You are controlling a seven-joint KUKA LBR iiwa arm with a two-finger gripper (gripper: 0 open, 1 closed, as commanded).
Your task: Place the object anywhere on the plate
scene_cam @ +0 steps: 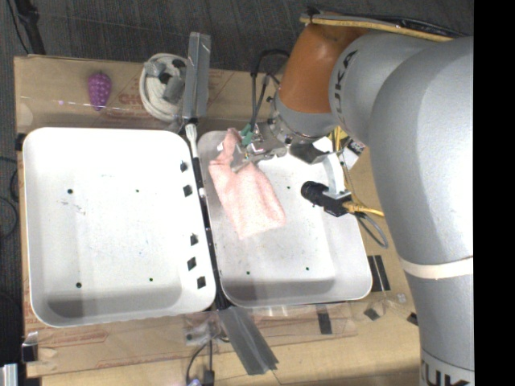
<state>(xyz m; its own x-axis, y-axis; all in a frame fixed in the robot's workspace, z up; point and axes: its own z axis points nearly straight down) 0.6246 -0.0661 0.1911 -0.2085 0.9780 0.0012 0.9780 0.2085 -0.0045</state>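
Pink cloth [247, 197] lying in the right bin [322, 284]

Taking the right bin as landmark: the cloth stretches from its middle towards its far left corner. At the cloth's far end sits the gripper [245, 153], touching or pinching the fabric; whether its fingers are spread or closed cannot be told. Left of this bin lies the left bin [105, 215], and beyond that a purple object [99, 89] on the bench.

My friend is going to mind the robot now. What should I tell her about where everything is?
Gripper: low in the right white bin, at the upper end of the pink cloth. Whether it grips the cloth is unclear.
Pink cloth: lies crumpled in the right bin's left half.
Left white bin: beside it.
Plate: I can't pick one out.
Done: nothing placed yet.
Left: lift the cloth, set it on the plate.
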